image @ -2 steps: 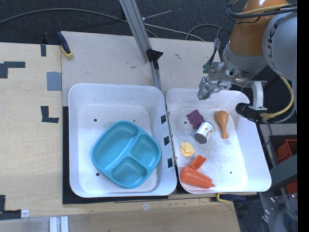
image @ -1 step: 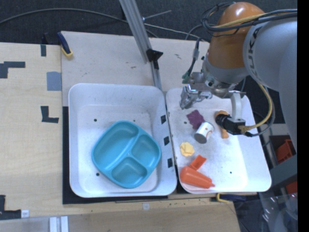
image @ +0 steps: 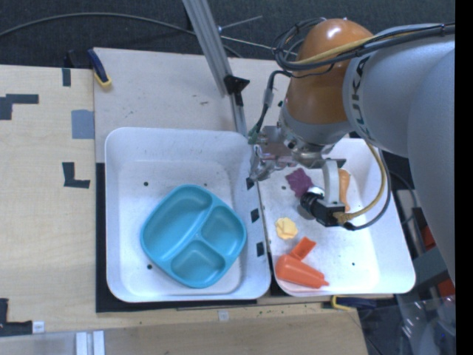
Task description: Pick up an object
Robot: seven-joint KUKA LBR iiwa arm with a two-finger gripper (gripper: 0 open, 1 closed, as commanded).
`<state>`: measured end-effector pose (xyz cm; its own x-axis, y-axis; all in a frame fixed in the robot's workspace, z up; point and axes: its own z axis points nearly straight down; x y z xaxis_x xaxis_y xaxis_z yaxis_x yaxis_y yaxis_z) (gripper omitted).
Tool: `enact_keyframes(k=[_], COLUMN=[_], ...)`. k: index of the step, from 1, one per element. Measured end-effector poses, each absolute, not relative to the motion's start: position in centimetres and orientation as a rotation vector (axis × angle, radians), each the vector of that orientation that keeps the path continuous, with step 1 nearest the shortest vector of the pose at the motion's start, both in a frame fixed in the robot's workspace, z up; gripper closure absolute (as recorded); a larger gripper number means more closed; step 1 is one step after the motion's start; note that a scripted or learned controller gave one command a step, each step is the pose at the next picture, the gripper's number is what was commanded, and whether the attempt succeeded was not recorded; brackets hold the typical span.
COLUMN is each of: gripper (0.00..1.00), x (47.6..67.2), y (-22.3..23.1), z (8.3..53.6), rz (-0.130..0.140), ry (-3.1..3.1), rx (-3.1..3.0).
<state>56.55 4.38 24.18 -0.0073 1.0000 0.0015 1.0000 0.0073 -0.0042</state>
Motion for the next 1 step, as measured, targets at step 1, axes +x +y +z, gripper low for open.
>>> enact_keyframes(k=[1], gripper=[1.0], x=[54.34], y=[9.31], z=[22.63], rz=[0.005], ry=[-2.226], rx=[-2.211])
